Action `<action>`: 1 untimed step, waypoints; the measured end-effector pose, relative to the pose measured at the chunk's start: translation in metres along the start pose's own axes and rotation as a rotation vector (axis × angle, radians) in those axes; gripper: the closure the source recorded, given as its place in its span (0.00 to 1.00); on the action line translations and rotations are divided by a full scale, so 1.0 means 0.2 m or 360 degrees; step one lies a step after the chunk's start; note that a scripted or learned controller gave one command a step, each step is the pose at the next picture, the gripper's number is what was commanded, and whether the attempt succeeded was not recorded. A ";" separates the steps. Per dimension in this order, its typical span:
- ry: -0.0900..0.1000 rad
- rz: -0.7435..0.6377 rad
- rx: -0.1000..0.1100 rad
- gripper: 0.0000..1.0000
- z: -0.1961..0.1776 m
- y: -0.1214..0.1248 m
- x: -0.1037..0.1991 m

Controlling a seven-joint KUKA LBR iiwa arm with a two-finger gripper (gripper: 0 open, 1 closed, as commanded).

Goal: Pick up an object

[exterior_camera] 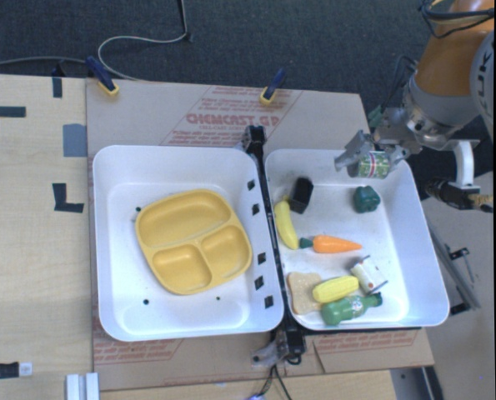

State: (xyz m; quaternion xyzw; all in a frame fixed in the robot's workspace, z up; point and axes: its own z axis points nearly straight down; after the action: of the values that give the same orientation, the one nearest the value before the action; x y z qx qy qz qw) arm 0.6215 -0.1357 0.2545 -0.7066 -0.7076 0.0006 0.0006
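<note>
Gripping a small green can point(373, 167), gripper point(371, 158) clamped around it, above right bin point(423, 248)

This looks like a robotics lab rather than a home. A grey industrial arm with an orange band point(452, 52) reaches over a worktop point(31, 223) covered by a flattened printed cardboard sheet point(222, 119) held with blue-and-yellow spring clamps point(273, 86). Two shallow white plastic bins point(114, 307) sit clipped together, black tape marks point(2, 119) dot the surface, and a loose cable point(139, 40) trails across dark carpet point(314, 23).
</note>
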 end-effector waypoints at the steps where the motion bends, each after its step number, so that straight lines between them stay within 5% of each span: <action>1: 0.0002 0.0000 0.0003 0.00 0.37 0.23 0.19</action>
State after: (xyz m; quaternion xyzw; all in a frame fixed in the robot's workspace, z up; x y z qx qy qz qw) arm 0.6676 -0.0973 0.1805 -0.7066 -0.7076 0.0009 0.0017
